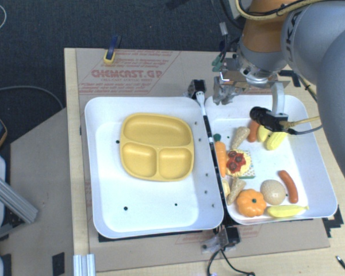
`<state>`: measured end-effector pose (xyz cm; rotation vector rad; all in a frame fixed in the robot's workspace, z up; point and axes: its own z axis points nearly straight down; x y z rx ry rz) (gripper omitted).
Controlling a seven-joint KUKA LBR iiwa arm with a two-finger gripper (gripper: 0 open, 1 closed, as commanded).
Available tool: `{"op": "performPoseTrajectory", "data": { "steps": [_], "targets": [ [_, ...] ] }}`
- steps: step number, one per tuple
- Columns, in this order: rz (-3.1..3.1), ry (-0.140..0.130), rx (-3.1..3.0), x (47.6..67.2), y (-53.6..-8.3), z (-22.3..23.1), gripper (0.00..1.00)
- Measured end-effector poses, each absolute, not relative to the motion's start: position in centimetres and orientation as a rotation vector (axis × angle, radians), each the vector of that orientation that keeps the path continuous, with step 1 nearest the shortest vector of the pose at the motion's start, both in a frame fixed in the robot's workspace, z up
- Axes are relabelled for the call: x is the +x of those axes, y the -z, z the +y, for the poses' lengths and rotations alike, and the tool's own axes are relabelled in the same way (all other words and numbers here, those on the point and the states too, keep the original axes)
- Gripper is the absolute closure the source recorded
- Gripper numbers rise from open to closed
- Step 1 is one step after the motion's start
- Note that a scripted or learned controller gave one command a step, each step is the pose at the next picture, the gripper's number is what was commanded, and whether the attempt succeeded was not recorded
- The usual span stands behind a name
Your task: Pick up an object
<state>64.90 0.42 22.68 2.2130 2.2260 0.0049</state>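
My gripper (224,95) hangs over the far left corner of the right bin (316,171), open with nothing between its fingers. Below and to its right lie several toy foods. A beige piece (240,135), a small orange sausage (253,131) and a yellow corn cob (275,138) are the closest. Along the bin's left wall lies a carrot (219,154), beside a pizza slice with red topping (237,163). Nearer the front sit a pumpkin (250,203), a beige ball (272,191), a red sausage (288,186) and a banana (286,211).
The left bin (103,171) holds a yellow divided plate (157,145). A ridge between the two bins (210,154) runs just left of the carrot. Both bins rest on a cardboard sheet (132,71) with a yellow clip (110,55) at its far edge.
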Motion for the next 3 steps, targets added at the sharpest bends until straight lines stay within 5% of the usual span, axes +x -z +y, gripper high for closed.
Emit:
{"op": "performPoseTrajectory", "data": {
  "steps": [1, 3],
  "targets": [
    [2.225, -0.006, 2.214, 65.59, -23.52, 4.79, 1.0],
    [2.22, -0.002, 2.218, 66.2, -23.23, 4.38, 1.0]
  ]
}}
